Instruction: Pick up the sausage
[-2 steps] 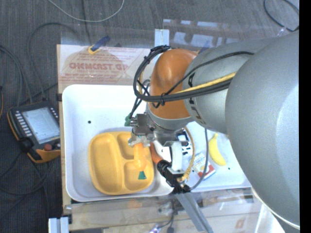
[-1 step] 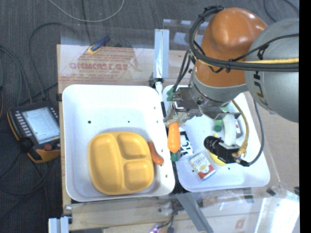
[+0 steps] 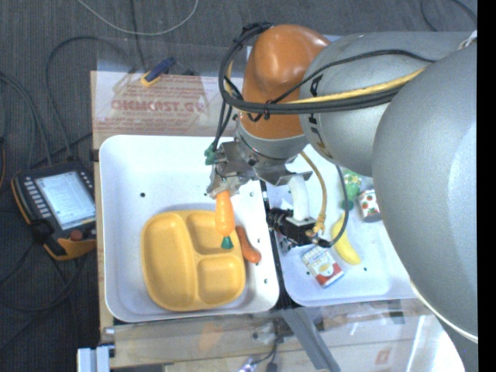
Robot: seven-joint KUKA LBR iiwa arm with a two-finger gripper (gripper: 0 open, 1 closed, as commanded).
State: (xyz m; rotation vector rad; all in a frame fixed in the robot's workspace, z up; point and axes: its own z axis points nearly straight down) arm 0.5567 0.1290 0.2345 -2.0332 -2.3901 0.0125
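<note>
The sausage (image 3: 249, 246), short and reddish-orange, lies on the floor of the left bin (image 3: 136, 169), against the right side of a yellow compartment tray (image 3: 174, 273). My gripper (image 3: 223, 183) is above the tray's upper right corner, up and left of the sausage. It is shut on the top end of an orange carrot (image 3: 224, 217). The carrot hangs down over the tray with its green tip (image 3: 226, 242) lowest, just left of the sausage.
The right bin (image 3: 372, 281) holds a banana (image 3: 346, 245), a small carton (image 3: 325, 268), a white and red cube (image 3: 368, 202) and a green item (image 3: 353, 183). A tablet (image 3: 58, 200) lies left of the bench. The arm covers the bins' upper middle.
</note>
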